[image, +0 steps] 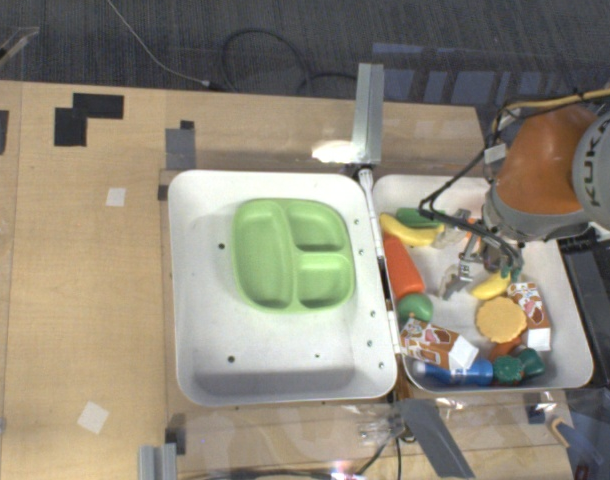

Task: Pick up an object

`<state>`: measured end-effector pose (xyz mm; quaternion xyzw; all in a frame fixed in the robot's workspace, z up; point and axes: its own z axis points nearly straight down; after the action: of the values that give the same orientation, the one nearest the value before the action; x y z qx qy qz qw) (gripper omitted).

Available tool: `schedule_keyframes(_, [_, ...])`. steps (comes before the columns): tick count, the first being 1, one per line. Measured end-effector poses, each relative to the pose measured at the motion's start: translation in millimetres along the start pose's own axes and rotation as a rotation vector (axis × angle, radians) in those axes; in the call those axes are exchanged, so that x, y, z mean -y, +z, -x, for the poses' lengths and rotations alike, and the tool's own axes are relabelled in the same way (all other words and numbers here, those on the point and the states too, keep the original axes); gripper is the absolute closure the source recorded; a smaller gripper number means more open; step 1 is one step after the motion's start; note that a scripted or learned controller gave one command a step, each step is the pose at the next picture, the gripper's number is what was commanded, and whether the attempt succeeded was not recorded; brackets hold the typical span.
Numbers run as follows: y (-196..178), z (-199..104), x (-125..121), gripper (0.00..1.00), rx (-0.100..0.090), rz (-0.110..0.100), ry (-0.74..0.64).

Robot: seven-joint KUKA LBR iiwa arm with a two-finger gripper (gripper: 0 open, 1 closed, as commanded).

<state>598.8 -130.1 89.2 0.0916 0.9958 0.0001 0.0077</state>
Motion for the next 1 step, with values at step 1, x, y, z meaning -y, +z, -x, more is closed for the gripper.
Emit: schedule_keyframes(1, [-0.6,-19.0,8.1,0.0,0.001,0.0,0.127])
